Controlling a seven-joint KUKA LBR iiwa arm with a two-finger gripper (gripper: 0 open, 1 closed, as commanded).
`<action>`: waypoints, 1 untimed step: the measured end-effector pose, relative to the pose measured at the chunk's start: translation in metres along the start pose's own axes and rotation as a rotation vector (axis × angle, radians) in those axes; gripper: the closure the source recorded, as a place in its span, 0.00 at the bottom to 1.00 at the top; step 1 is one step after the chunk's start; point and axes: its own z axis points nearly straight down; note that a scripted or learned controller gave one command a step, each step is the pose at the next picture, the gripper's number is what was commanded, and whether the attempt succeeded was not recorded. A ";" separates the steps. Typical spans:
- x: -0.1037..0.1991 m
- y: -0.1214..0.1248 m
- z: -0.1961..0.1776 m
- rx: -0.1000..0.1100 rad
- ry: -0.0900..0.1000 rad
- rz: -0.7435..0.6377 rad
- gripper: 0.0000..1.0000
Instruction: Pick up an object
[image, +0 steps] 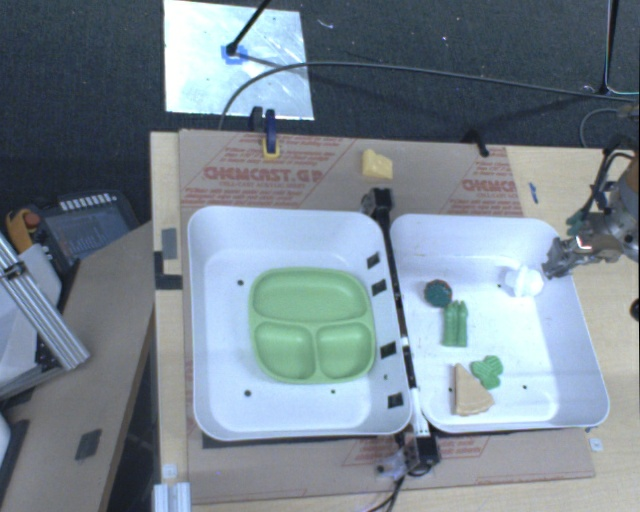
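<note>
Grey tool low beside white object

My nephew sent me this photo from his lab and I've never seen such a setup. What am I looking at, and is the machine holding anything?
One camera, fixed above a bench, looks down at a slant on two shallow white bins. The left bin holds a light green three-compartment plastic plate. The right bin holds small toys: a dark teal round piece, a green upright block, a small green leafy piece, a tan wedge and a white ball. The robot arm's gripper reaches in from the right, beside the white ball. I cannot tell whether it holds anything.
</note>
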 end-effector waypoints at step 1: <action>0.052 0.016 -0.001 0.003 0.003 -0.005 1.00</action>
